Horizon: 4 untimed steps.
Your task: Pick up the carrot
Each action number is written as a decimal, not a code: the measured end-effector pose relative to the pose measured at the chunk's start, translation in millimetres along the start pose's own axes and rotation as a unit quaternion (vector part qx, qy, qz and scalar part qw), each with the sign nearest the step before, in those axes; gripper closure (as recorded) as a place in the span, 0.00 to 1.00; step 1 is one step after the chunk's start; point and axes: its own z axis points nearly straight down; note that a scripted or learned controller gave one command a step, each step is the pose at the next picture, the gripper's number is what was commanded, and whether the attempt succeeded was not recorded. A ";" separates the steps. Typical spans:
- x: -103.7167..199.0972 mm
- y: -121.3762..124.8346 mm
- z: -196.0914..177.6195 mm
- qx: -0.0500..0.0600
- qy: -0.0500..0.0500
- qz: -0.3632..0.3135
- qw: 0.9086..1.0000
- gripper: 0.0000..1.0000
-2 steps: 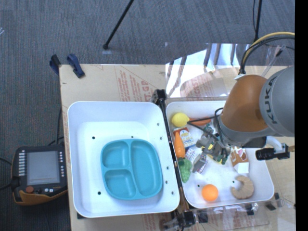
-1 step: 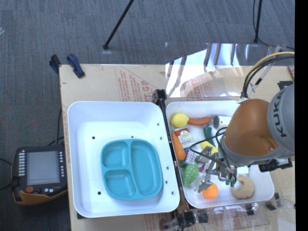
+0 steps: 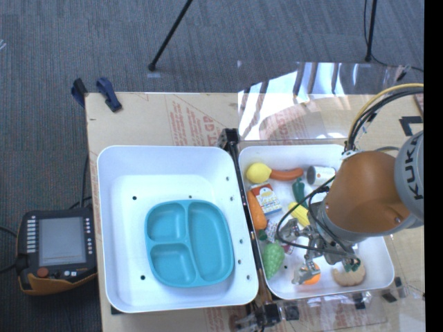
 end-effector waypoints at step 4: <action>-172.5 39.2 -88.6 -0.002 0.012 0.166 0.986 0.00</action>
